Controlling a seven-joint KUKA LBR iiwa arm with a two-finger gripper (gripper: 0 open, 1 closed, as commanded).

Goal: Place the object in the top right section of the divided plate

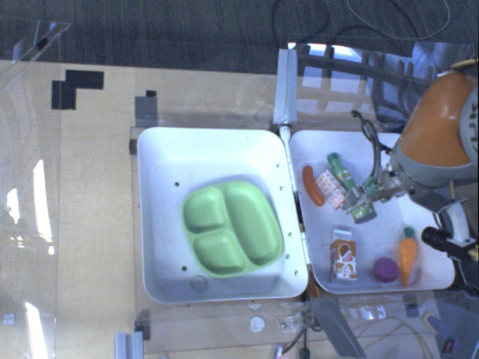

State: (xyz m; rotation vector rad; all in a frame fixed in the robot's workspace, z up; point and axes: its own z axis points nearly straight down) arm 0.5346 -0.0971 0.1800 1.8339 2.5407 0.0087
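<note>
A green divided plate with three sections lies in the left bin. My gripper hangs low over the middle of the right bin. It sits just right of a red-and-white patterned packet and at the lower end of a green bottle. Nothing can be made out in its grasp. The orange-banded wrist covers the bin's right part.
The right bin also holds a red sausage by its left wall, a small brown-and-white carton, a purple ball and an orange carrot near the front. A metal divider runs between the bins at the back.
</note>
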